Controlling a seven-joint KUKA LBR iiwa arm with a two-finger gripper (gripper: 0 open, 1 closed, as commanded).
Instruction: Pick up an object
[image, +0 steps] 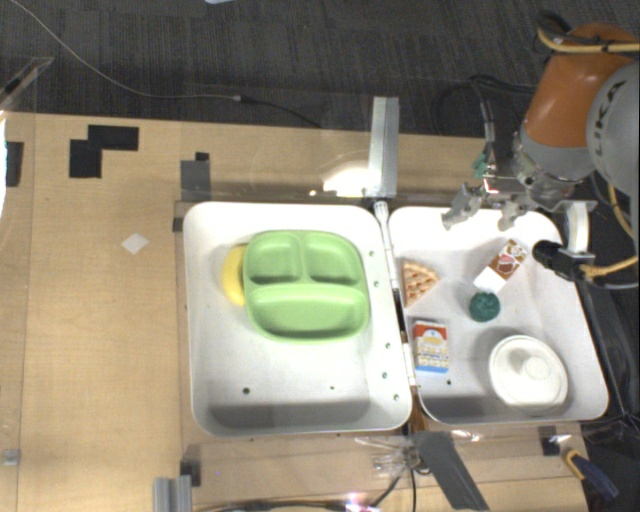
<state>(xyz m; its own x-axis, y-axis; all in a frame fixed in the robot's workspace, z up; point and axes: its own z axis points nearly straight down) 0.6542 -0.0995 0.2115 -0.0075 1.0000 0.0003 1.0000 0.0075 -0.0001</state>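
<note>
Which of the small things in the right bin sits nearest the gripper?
The small brown-and-white packet, just below the gripper. The teal ball, pizza slice and white bowl lie farther off.

One fixed cam above bench (100, 330), slanted down, mid-distance; both bins (300, 400) framed; arm (575, 100) enters far right.

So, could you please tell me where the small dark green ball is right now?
The green ball lies in the right-hand bin, near its middle, just below the small brown-and-white packet and above the white bowl.
</note>
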